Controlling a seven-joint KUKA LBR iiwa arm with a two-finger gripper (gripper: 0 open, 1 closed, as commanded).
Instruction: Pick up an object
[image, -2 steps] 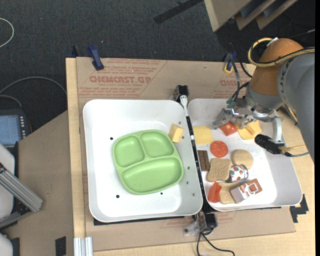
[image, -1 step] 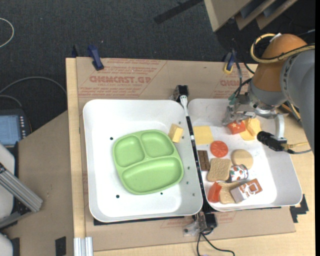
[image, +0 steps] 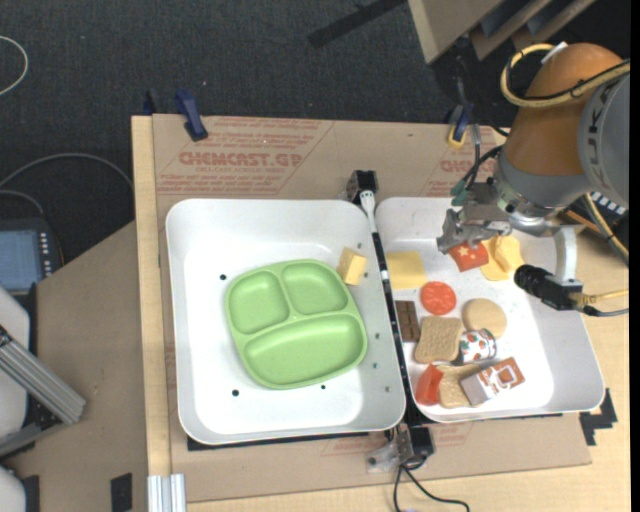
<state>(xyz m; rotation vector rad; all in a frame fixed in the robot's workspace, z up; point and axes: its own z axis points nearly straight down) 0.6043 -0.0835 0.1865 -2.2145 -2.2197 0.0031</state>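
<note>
Toy food fills the right white bin (image: 570, 385). The gripper (image: 468, 243) hangs over the far end of that bin, just above a small red-orange block (image: 468, 257). The block sits right under the gripper, but it is too hard to tell if the gripper holds it, or how wide it is set. A yellow piece (image: 500, 256) lies touching the block on its right side. A pale yellow square slice (image: 406, 269) lies to the left, near the bin wall. Closer to the camera sit a round red slice (image: 437, 297), a tan round bun (image: 485, 316), a dark brown bar (image: 407, 320) and a tan piece of toast (image: 436, 340). Packed tight at the near end are a small spotted cup (image: 477, 346), a red pepper shape (image: 429, 383) and a little box with red and white print (image: 497, 378).

The left white bin (image: 195, 300) holds a green plastic plate with three parts (image: 295, 323). A small yellow cube (image: 352, 266) lies just beside the plate.

Red letters on the brown board (image: 240, 150) of the bench read "CHEMCAST".
</note>
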